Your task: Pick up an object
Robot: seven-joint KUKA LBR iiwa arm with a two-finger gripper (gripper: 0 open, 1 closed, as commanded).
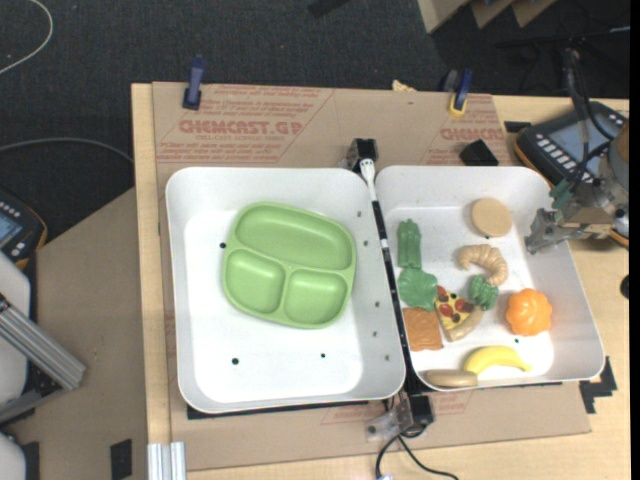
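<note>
The right bin holds several toy foods: a round tan biscuit, a croissant, a long green vegetable, a leafy green piece, a pizza slice, a small broccoli, an orange fruit, a banana, a brown toast piece and a tan oval piece. My gripper hangs over the bin's right edge, to the right of the biscuit and croissant, with nothing seen in it.
The left bin holds a green divided plate. Both bins rest on a cardboard sheet held by blue clamps. A pendant with cables lies at the back right.
</note>
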